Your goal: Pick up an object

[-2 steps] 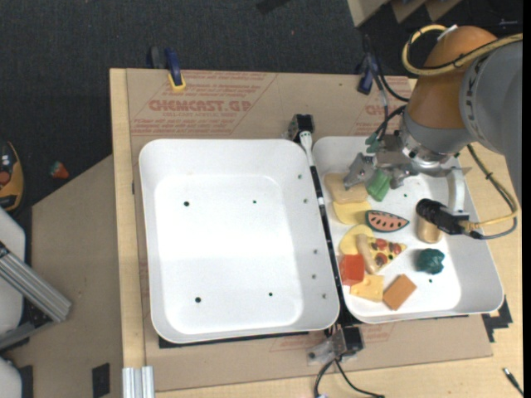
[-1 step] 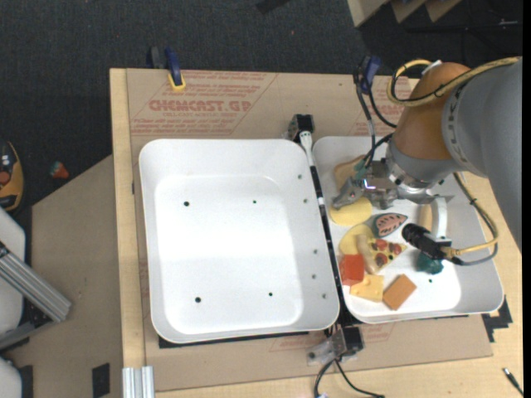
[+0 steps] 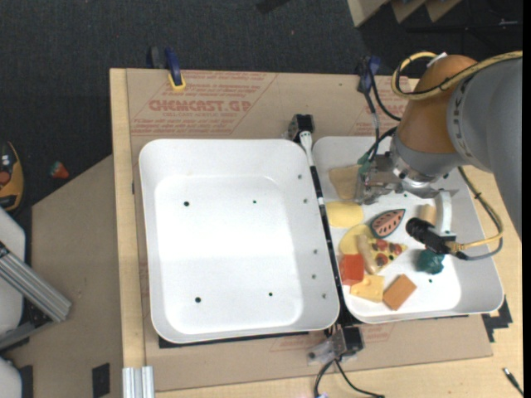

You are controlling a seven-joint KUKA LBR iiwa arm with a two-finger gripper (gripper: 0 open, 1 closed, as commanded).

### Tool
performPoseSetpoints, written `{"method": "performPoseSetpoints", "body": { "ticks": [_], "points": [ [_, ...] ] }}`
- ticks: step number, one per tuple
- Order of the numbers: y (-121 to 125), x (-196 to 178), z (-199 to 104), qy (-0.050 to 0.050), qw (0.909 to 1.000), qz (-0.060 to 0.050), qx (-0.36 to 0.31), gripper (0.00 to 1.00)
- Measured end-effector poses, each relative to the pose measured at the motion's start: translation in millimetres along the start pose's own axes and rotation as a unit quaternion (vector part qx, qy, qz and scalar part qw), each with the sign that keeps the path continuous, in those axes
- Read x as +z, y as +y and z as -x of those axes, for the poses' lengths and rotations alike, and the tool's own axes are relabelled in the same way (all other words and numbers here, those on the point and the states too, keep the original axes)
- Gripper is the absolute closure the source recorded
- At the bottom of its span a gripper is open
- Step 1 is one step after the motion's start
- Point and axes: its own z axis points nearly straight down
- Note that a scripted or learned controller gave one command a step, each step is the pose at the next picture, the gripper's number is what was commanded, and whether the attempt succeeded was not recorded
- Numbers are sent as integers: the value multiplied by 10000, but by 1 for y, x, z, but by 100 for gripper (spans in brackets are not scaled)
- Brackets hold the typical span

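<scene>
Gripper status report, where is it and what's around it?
Gripper low in right bin, grip state unclear. Toy food clustered just below: pizza slice, red block. Left bin beside it.

- Two white bins side by side on a brown board: left bin (image 3: 224, 239), right bin (image 3: 473, 293).
- In the right bin, a cluster of small toy foods: yellow block (image 3: 343, 215), pizza slice (image 3: 383, 252), red piece (image 3: 352, 268), orange-brown piece (image 3: 399, 291), teal piece (image 3: 430, 261).
- Above the far part of the right bin, the grey arm with orange band (image 3: 431, 114).
- Gripper (image 3: 371, 182) low beside a pale tan piece (image 3: 341, 181), just beyond the yellow block.
</scene>
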Motion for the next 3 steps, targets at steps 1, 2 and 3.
{"method": "performPoseSetpoints", "body": {
  "ticks": [1, 2, 3],
  "points": [
    [63, -94, -67, 9, 10000, 48, -47, 100],
    [61, -208, -156, 26, 10000, 47, -60, 100],
    [60, -345, -222, 33, 10000, 66, -52, 100]
  ]
}}
